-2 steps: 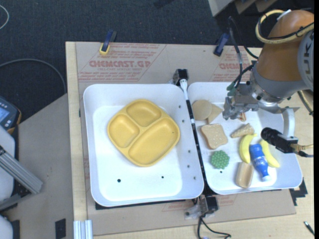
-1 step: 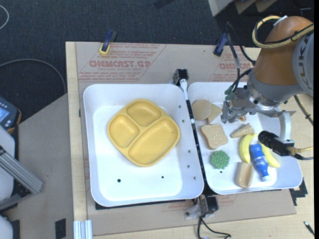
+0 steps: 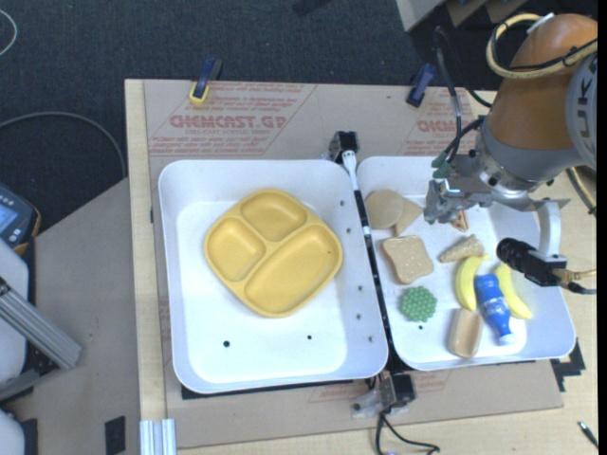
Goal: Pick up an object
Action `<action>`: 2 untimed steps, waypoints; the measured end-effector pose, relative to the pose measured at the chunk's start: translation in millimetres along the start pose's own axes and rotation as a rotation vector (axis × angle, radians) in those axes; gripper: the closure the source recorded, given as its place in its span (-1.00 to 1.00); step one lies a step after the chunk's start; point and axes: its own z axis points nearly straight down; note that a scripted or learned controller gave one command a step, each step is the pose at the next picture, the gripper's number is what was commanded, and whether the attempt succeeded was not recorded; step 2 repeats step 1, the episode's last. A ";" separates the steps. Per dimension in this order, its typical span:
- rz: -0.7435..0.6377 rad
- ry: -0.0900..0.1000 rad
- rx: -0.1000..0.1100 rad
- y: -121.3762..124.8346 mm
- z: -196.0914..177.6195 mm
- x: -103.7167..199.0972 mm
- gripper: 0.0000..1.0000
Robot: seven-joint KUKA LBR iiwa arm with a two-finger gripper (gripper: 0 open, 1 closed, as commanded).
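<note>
The gripper (image 3: 446, 205) hangs low over the back of the right bin (image 3: 560, 335); whether its fingers are spread or closed, I cannot tell from this angle. Touching or just beside it on its right lies a small brown food piece (image 3: 460, 221). Just left of it sits a tan rounded piece (image 3: 386, 209), and in front of it a slice of toast (image 3: 408, 258) and a wedge-shaped piece (image 3: 462, 249). Further forward are a green broccoli floret (image 3: 418, 303), a banana (image 3: 466, 282), a blue bottle (image 3: 493, 306) and a bread roll (image 3: 464, 332). Well to its left, the left bin (image 3: 190, 349) holds a yellow divided plate (image 3: 273, 251). Both bins rest on a cardboard-covered bench (image 3: 285, 112) clamped at the back, above dark carpet (image 3: 95, 27).
</note>
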 end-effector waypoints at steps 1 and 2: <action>0.001 -0.001 0.001 4.8 2.9 -5.6 1.00; 0.001 -0.001 0.001 4.8 2.9 -5.6 1.00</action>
